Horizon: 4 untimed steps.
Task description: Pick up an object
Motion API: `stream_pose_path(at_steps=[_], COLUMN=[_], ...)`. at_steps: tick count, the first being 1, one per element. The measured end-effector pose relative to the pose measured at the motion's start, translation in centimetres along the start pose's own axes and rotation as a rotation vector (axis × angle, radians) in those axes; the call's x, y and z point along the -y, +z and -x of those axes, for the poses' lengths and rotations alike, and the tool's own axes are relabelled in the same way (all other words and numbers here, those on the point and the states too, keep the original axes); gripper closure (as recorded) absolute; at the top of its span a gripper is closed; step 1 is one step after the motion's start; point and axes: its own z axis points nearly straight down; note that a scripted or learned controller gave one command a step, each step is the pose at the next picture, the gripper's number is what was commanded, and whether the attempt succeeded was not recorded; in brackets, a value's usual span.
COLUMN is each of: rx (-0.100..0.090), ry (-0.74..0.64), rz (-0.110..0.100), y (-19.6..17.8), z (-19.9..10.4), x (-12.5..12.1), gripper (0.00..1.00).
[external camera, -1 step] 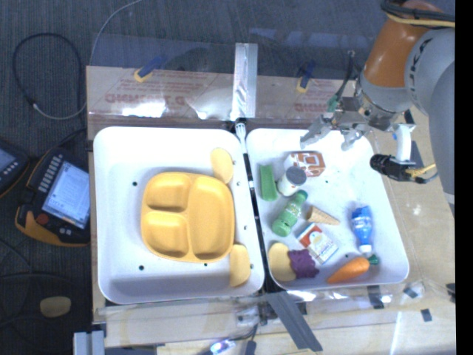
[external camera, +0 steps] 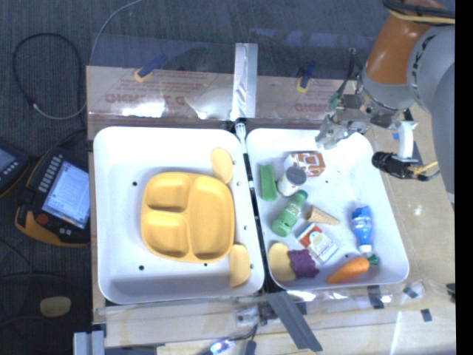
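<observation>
Camera view shows the jaws (external camera: 329, 137) over the right bin's (external camera: 384, 198) far rim, their state unclear; nothing looks picked yet.

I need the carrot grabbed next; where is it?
The carrot lies in the right bin's near corner, just below the blue bottle, right of the purple grapes.

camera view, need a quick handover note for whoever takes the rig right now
Gripper: above the back edge of the right bin, nothing seen between its fingers.
Right bin holds: green bottle, blue bottle, carrot, purple grapes, ice cream cone, green block, small carton.
Left bin: yellow divided tray.
Done: nothing picked yet.
Left: descend on one object, grasp, lift.
</observation>
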Motion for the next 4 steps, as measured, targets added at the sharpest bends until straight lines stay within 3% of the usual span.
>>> stream_pose_path(at_steps=[1, 2, 3, 4], rx=[0.001, 0.004, 0.005, 0.005], ry=[0.000, 0.044, 0.054, 0.128], rz=[0.000, 0.004, 0.016, 0.019], y=[0.0, 8.7, 11.2, 11.2], z=[0.0, 0.4, 2.2, 2.1], x=[0.0, -0.7, 4.4, 10.7], gripper=[0.00, 0.00, 0.00, 0.00])
